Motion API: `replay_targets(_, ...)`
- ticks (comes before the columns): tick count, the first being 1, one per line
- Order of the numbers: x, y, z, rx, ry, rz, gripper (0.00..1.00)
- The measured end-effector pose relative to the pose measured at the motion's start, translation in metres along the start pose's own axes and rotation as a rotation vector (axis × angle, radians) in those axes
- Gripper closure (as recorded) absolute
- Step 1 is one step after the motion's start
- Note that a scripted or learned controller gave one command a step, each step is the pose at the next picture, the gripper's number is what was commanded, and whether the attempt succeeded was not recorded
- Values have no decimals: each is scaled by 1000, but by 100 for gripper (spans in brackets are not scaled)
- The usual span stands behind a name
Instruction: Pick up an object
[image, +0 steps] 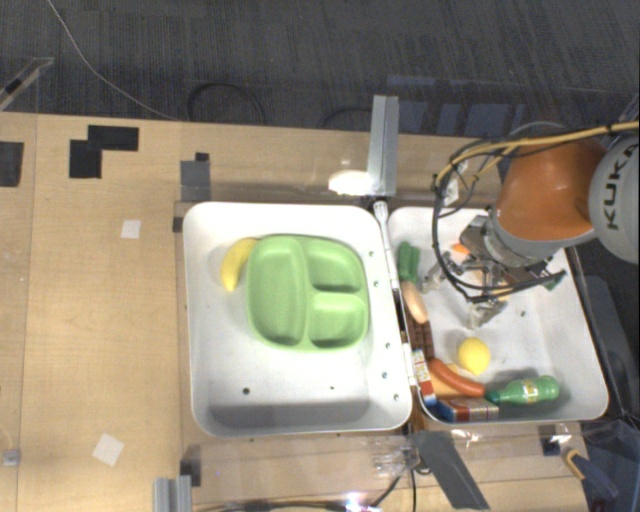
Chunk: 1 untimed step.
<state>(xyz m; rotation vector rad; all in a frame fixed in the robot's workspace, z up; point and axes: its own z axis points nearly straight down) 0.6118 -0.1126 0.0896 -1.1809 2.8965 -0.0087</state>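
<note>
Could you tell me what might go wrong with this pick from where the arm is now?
1. The lemon just below the gripper is round, so it may roll or squirt away if the fingers close off centre.
2. The hot dog and green bottle crowd the right bin's lower edge, so a low reach could knock them.
3. Loose cables near the wrist might snag.

A pale wooden worktop carries two shallow white bins side by side. The left bin and the right bin meet along a metal divider. Black tape shapes mark the worktop's far left corner. Dark carpeted floor lies beyond, crossed by a thin cable.
</note>
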Motion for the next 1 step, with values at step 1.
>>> replay_targets(1,-6,-2,-16,11,-14,-2,100)
